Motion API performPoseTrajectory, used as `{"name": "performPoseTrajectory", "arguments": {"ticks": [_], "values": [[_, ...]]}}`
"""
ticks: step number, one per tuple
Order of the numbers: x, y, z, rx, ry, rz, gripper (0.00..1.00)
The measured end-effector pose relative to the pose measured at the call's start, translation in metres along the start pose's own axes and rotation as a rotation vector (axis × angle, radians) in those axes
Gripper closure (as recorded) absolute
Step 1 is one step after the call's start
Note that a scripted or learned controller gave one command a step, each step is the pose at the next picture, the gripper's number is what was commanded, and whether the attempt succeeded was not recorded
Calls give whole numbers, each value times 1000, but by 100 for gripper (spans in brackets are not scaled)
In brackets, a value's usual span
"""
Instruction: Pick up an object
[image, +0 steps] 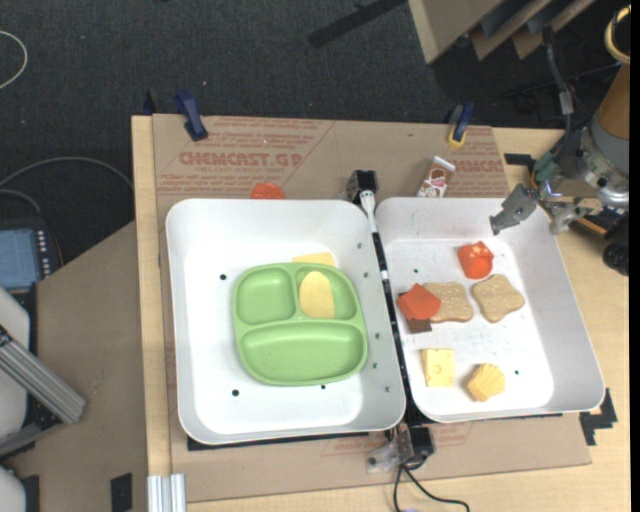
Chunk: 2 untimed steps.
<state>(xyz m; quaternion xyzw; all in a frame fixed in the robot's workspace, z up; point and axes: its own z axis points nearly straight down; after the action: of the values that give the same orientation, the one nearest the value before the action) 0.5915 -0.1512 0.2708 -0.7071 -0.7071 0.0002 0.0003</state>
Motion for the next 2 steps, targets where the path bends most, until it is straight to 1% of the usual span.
{"name": "performPoseTrajectory", "arguments": {"ticks": [1, 2], "values": [[-37, 33, 133, 11, 1, 2, 0], [-9, 63, 177, -1, 0, -4, 0]]}}
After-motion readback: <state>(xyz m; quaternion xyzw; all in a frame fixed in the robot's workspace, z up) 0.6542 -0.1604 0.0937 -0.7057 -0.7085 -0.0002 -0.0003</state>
